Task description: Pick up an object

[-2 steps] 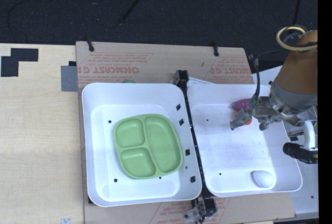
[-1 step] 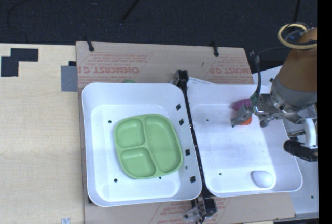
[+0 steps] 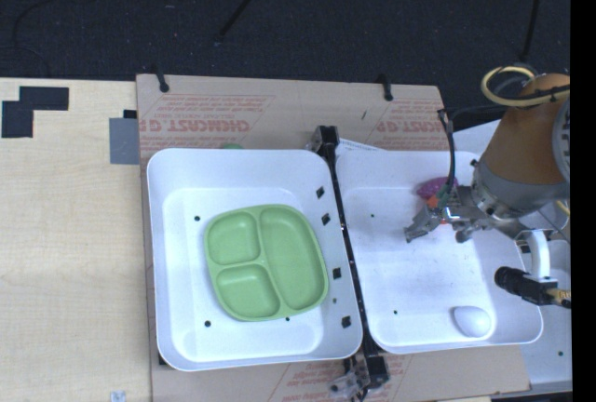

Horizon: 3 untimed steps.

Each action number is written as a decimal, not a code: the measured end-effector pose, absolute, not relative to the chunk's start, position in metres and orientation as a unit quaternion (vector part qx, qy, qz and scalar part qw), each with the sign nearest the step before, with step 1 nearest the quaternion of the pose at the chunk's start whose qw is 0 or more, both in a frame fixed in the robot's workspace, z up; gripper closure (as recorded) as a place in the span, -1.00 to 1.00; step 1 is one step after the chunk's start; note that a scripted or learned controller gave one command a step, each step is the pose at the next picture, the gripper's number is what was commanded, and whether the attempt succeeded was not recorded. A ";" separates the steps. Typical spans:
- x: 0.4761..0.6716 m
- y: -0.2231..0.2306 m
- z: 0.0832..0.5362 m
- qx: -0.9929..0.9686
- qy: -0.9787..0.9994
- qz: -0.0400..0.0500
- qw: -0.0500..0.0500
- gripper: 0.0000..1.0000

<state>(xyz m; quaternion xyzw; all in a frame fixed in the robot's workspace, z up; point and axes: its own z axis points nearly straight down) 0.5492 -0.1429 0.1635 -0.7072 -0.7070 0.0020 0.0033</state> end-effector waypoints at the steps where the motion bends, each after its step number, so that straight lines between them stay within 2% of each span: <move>1: 0.551 -0.141 0.120 -0.707 -0.707 0.002 0.003 -1.00; 2: 0.550 -0.140 0.086 -0.708 -0.707 0.001 0.002 -1.00; 3: 0.551 -0.141 0.098 -0.709 -0.705 0.001 0.002 1.00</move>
